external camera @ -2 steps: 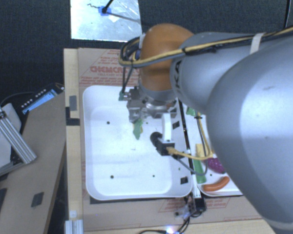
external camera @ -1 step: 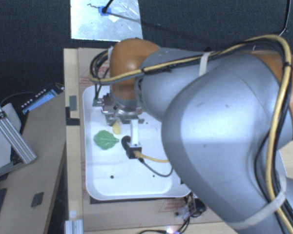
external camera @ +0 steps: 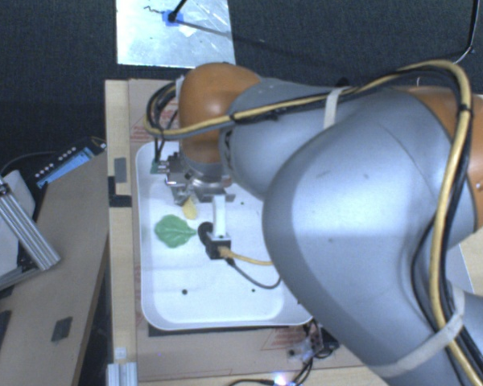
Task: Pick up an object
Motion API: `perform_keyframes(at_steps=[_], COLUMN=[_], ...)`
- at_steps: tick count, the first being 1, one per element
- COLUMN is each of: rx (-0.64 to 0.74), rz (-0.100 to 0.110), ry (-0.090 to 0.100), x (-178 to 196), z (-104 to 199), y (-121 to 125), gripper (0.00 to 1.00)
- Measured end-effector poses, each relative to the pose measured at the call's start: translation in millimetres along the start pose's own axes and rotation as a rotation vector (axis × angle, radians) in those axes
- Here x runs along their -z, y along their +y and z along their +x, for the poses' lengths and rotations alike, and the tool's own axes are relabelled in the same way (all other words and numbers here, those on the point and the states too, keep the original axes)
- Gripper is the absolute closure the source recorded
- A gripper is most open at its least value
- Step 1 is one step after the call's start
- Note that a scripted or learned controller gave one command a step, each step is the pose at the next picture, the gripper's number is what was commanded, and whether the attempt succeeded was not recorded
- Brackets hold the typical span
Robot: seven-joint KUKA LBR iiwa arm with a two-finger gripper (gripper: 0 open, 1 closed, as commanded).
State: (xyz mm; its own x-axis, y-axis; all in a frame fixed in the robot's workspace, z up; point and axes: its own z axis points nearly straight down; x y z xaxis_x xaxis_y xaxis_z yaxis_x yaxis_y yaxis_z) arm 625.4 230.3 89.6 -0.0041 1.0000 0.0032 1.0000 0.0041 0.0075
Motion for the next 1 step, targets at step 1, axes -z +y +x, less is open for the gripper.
perform_keyframes(at_steps=[1], rx=[0.001], rz=[0.0], ry=[0.0], x=[0.1], z=[4.9], y=[8.4], gripper=[1.0])
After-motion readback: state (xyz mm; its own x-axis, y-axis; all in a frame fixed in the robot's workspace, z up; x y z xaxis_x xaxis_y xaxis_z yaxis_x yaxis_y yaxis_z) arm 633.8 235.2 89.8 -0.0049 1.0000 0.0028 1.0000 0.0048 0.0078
